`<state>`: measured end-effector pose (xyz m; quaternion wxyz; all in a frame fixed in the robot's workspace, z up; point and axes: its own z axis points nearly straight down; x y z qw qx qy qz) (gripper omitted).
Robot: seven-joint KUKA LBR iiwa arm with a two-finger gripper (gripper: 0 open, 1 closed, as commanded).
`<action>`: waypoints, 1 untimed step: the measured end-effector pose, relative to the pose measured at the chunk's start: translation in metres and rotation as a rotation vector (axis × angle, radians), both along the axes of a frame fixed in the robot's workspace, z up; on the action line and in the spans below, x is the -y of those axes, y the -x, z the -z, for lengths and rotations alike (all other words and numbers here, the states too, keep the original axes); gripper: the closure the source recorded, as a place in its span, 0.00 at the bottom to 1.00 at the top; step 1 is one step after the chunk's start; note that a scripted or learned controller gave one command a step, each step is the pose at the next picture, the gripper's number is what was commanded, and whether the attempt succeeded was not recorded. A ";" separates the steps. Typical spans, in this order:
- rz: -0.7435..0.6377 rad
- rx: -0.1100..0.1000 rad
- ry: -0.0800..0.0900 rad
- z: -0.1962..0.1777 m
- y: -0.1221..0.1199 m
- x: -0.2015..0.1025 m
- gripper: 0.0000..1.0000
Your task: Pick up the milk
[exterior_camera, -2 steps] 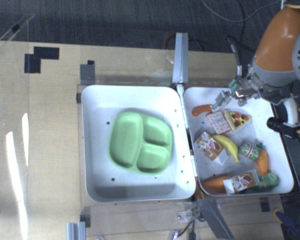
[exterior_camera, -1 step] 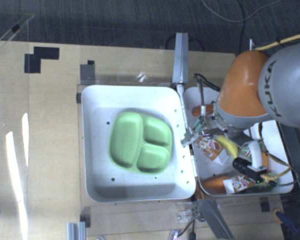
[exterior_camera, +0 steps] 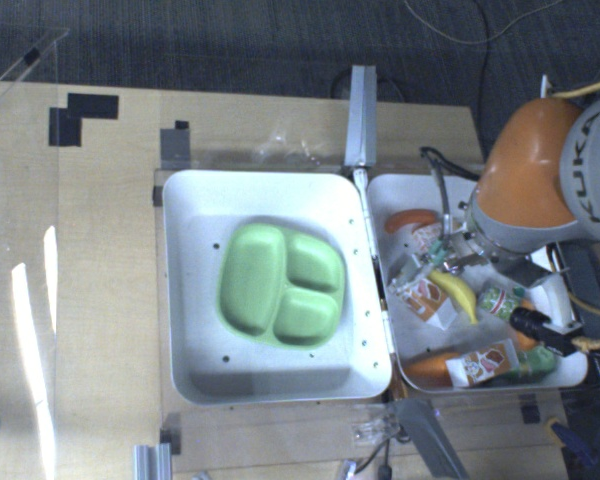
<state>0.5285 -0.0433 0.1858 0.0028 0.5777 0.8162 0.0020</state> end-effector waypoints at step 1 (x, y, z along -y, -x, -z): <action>-0.032 -0.003 0.000 0.001 0.041 -0.027 0.00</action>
